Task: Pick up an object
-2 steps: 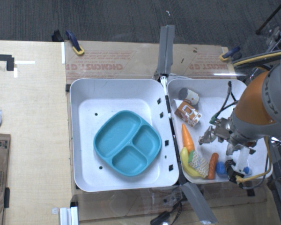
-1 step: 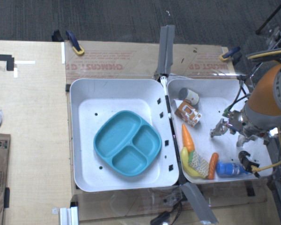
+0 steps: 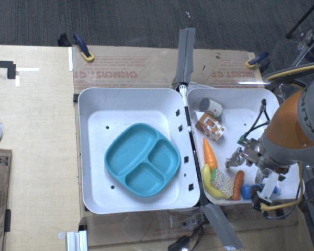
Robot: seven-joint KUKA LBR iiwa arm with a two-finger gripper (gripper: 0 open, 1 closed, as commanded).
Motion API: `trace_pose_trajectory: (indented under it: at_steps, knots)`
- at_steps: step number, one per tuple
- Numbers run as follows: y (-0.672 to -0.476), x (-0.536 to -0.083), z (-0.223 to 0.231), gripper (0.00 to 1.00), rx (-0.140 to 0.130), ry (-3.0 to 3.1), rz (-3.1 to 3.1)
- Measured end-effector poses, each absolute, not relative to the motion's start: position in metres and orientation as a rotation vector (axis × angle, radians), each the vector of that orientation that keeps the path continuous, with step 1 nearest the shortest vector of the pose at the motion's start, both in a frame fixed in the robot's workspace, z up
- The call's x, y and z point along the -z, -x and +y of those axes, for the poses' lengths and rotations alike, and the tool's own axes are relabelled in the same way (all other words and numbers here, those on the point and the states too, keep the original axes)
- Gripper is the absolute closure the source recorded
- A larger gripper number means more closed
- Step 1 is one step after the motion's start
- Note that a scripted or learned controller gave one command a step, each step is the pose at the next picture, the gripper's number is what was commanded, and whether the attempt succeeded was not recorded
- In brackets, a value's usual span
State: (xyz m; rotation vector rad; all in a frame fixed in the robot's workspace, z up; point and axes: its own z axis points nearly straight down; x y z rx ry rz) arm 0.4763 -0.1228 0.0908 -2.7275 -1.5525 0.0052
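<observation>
The gripper (image 3: 239, 160) hangs low in the right bin (image 3: 235, 94), its grip impossible to tell, with the red sausage (image 3: 237, 184) just below it toward the near wall, lying lengthwise front-to-back.

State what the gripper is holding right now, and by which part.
Cannot be told. The gripper hangs over the right bin, above the toy sausage and carrot, but nothing visibly sits between its fingers.

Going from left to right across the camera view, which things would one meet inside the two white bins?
Blue plate in the left bin → banana → carrot → sausage → gripper over the right bin.
</observation>
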Motion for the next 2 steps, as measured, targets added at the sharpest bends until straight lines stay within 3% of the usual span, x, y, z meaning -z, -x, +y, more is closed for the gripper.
trace_pose_trajectory:
  at_steps: [1, 2]
  knots:
    - [-0.476, -0.099, -0.123, 1.0, -0.008, 2.727, -1.551]
    - [-0.478, -0.212, -0.08, 1.0, -0.004, 2.637, -1.707]
